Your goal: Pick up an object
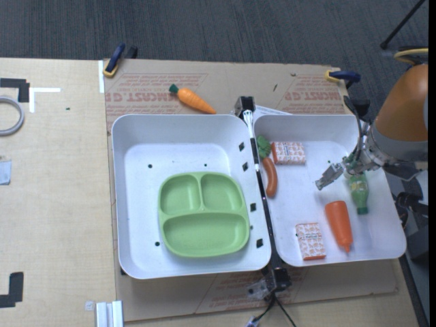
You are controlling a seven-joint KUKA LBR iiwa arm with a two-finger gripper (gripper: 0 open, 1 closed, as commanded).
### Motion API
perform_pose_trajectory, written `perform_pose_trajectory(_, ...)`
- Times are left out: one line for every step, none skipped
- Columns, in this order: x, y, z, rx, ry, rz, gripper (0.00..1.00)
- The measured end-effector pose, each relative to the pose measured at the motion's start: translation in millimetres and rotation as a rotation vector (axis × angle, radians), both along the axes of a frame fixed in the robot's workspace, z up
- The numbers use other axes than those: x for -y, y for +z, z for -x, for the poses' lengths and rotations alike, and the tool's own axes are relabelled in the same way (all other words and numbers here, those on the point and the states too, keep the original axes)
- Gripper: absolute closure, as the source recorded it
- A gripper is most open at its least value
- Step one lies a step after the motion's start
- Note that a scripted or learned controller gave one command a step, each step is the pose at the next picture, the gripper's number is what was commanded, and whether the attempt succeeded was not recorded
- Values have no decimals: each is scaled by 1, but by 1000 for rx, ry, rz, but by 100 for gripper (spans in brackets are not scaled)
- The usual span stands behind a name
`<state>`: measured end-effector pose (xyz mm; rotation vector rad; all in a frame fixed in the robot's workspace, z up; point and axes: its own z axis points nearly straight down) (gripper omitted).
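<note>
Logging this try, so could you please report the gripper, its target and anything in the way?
Gripper low in right bin, over green bottle. Nothing seen held. Orange bottle close beside the green one.

red upside-down print on the cardboard sheet [204,80], not legible.

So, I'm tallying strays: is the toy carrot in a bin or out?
Out. The toy carrot lies on the cardboard behind the left bin, beyond its rim.
</note>
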<state>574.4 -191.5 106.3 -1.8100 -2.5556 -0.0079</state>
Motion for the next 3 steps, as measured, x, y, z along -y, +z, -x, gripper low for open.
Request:
perform_pose_trajectory(15, -14, 12, 17, 288, -14, 0)
perform_pose_trajectory(21, -8, 14, 12, 283, -1, 100)
perform_pose_trajectory(-56, 88, 48, 8, 695, 7, 100)
